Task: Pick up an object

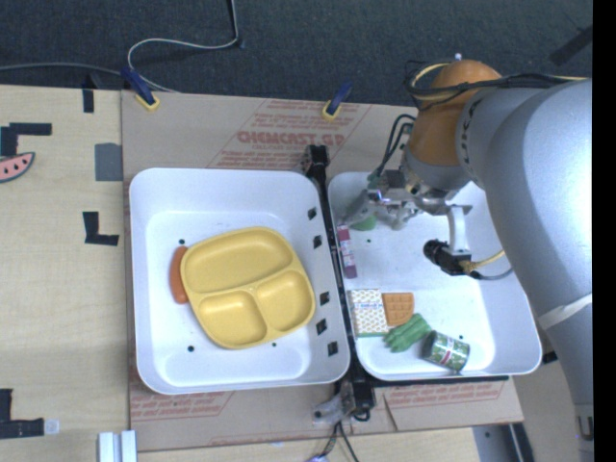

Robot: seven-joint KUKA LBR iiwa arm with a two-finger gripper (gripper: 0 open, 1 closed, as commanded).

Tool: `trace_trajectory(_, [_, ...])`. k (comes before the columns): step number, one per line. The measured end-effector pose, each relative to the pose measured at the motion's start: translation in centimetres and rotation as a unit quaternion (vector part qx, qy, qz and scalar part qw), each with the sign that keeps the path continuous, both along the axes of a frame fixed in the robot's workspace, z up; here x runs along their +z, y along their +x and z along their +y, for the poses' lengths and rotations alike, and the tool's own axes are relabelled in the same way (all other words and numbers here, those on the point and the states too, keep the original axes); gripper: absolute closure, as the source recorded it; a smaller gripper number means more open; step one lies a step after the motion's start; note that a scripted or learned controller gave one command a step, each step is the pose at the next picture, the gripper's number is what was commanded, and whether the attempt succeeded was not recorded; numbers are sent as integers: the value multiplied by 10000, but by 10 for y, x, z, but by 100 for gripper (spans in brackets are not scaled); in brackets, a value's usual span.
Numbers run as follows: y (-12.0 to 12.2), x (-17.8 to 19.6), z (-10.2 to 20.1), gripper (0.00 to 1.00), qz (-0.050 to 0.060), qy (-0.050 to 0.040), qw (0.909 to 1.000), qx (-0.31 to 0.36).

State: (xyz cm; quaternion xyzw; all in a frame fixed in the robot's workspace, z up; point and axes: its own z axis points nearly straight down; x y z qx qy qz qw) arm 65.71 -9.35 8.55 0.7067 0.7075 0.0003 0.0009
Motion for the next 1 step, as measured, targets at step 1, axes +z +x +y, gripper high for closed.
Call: trace_trajectory(1, [0, 10, 0, 100, 5, 1, 10000, 5])
